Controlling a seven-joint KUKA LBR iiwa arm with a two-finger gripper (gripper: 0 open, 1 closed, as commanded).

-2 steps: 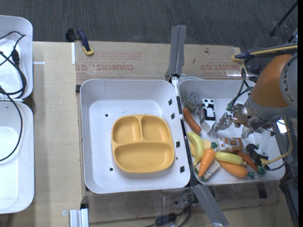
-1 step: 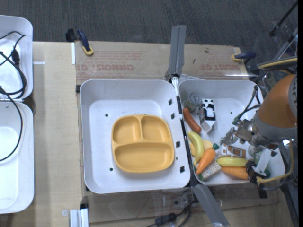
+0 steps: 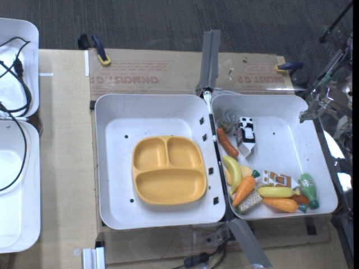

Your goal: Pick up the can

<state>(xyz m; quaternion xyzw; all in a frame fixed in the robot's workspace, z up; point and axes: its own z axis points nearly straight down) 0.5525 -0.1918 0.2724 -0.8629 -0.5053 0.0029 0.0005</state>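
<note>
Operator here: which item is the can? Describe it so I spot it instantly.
Look in the right bin, at its far corner nearest the other bin. The can lies there, just left of the black-and-white carton and beyond the red sausage. It is small, grey and dull; its neighbours are boldly coloured.

Red print ran across the cardboard sheet (image 3: 168, 72) at the top of the frame, behind the bins, upside down; it seemed to spell a brand name in capitals, too blurred to read surely. More red lettering at upper right stayed illegible.
</note>
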